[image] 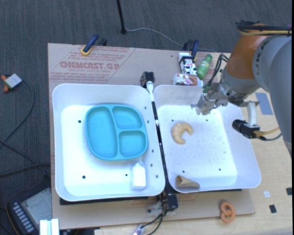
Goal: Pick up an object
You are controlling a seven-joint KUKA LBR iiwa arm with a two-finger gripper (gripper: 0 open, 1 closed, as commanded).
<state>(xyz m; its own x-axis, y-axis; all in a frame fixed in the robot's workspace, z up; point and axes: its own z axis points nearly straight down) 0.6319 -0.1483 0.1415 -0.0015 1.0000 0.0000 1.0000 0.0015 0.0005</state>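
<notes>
Whether the gripper (206,105) is clenched or released, I cannot tell; just below-left of it lies 1 croissant (181,131).

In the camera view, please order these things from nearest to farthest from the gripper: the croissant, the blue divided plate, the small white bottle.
From the gripper:
1. Croissant, in the right bin, just below-left of the gripper.
2. Blue divided plate, in the left bin.
3. Small white bottle, at the left bin's front edge.
</notes>
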